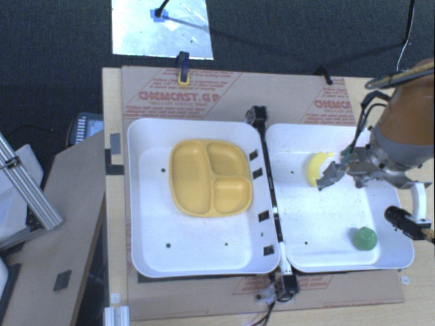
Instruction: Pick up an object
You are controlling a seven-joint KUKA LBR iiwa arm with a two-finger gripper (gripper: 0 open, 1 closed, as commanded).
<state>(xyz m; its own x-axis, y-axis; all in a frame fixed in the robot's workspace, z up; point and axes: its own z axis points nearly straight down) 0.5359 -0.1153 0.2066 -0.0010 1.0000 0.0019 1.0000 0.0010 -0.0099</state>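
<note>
Near: green object loose in right bin. Beyond: hand touching yellow object; open or closed, cannot tell. Advice: centre hand over yellow object, close squarely, lift straight. Left bin: yellow divided plate.

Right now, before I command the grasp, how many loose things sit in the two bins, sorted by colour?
Yellow: 2 — the divided plate in the left bin and a small yellow object in the right bin, beside the gripper.
Green: 1 — a small green object in the right bin.
Total: 3
</note>
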